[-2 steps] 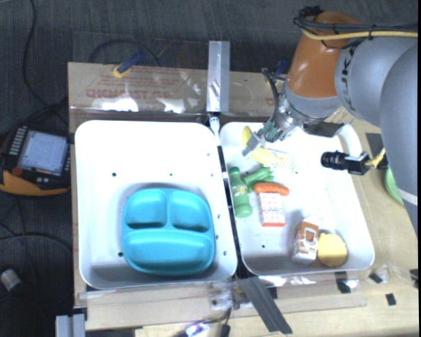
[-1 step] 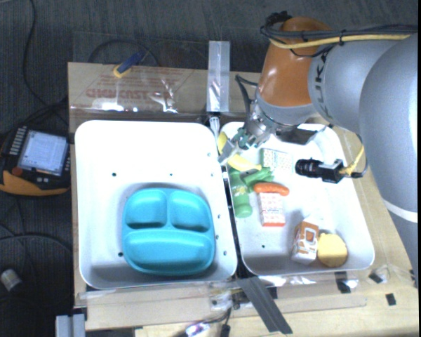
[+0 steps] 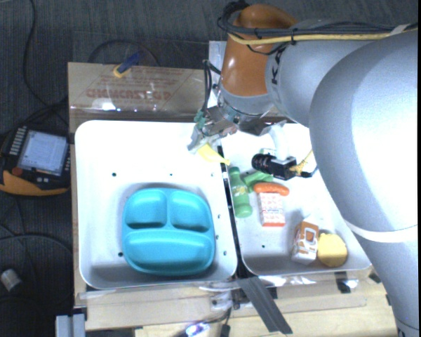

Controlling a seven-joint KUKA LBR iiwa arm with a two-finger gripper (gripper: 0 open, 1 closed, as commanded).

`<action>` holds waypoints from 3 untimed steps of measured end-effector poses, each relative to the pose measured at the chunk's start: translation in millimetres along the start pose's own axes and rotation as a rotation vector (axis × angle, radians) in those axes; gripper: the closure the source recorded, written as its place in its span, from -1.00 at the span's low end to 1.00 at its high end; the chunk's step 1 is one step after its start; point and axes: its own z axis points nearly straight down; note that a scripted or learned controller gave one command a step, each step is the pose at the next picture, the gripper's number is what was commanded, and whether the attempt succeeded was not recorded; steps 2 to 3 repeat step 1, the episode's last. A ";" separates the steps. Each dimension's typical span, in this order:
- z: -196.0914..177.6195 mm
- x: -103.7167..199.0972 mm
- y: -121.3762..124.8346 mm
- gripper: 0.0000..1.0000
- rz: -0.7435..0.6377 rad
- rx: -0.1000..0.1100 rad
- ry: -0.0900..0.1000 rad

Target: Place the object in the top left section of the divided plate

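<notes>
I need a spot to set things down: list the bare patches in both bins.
Left bin: bare floor left of and above the blue divided plate, whose sections are bare too. Right bin: crowded; green bottle, red-and-white packet, small carton and yellow object fill it.

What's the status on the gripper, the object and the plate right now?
Gripper over the bins' divider, small yellow object at its fingertips, grasp unconfirmed. Blue divided plate in left bin, top left section bare. Path looks clear.

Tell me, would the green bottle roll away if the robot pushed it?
Probably. The green bottle looks round and lies on its side, so a sideways nudge would likely roll it. The bin wall right beside it should stop it quickly. It looks like plastic, so probably light.
</notes>
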 end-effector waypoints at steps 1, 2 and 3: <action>-102.1 -38.2 12.0 1.00 0.213 0.000 -0.003; -102.1 -38.2 12.0 1.00 0.213 0.000 -0.003; -102.1 -38.2 12.0 1.00 0.213 0.000 -0.003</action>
